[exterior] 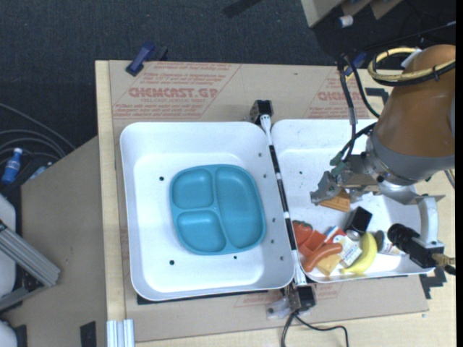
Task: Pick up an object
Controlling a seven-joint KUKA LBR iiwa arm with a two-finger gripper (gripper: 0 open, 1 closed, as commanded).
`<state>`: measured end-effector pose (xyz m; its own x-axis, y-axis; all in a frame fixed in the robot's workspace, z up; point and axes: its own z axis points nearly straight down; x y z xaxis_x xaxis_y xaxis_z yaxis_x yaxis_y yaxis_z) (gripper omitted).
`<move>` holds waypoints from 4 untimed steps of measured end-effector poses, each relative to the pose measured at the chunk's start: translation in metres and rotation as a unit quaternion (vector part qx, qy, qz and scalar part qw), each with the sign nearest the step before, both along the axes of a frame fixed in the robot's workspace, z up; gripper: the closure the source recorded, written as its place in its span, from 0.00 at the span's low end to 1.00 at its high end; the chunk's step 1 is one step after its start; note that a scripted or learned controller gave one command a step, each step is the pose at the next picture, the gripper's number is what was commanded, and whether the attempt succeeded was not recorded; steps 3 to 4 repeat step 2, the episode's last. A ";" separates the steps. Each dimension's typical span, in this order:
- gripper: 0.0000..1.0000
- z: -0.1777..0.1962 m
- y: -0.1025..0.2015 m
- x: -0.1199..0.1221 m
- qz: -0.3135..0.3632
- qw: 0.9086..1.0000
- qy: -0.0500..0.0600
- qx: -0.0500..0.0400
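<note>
The arm [412, 114] is hiding the right bin [304, 139]; gripper [329, 192] is hovering beside an orange piece [335, 204], perhaps touching; finger state unclear.

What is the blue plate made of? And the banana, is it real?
The plate looks like smooth plastic: one even blue colour, moulded compartments, soft sheen. The banana is probably a plastic toy, since its yellow is uniform and slightly glossy, but the view cannot settle that.
</note>
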<state>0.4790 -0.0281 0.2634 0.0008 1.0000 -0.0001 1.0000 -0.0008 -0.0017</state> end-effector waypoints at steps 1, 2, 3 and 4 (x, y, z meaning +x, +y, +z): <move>1.00 0.003 -0.005 0.000 0.000 1.000 -0.001 0.000; 1.00 0.002 0.000 0.000 0.000 1.000 0.000 0.000; 1.00 0.002 0.000 0.000 0.000 1.000 0.000 0.000; 1.00 0.002 0.000 0.000 0.000 1.000 0.000 0.000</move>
